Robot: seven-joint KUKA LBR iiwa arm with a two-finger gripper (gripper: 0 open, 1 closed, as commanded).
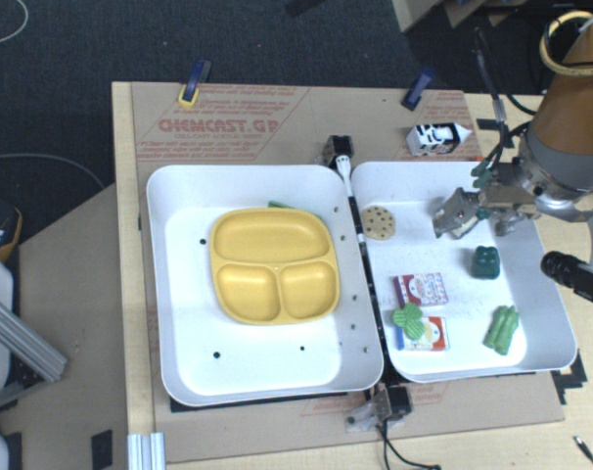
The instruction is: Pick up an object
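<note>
The right bin point(561, 333) holds a round brown cookie point(379, 222), a dark green block point(486, 261), a light green pickle-like piece point(501, 328), and two small red-and-white packets point(422, 289) with a green leafy toy point(409, 318) lying on them. My gripper point(463, 212) hangs over the upper part of this bin, right of the cookie and above-left of the dark green block. Nothing shows between its fingers.
The left bin point(174, 292) holds a yellow divided tray point(274, 263) with a green scrap point(280, 205) peeking out behind it. A black-and-white toy point(437, 138) lies on the bench beyond the right bin. Clamps sit along the bench's far edge.
</note>
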